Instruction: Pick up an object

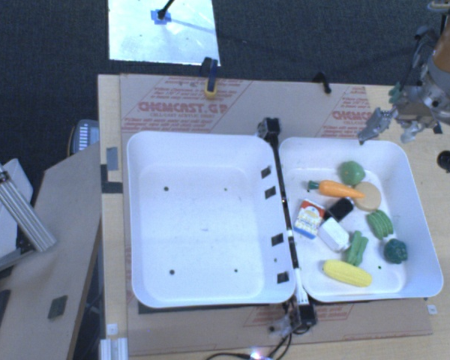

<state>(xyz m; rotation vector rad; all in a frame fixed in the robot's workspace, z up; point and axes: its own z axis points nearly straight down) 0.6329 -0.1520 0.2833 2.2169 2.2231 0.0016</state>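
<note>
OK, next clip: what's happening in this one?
A robot arm is set up to pick an object from two white bins. Its hand hangs above the far edge of the right bin, not touching anything. That bin holds toy food: a carrot, a corn cob, a broccoli piece and a few more. Nothing has been picked up yet.

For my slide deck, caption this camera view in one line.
Gripper above the right bin's far rim; carrot, corn and other toys inside.
</note>
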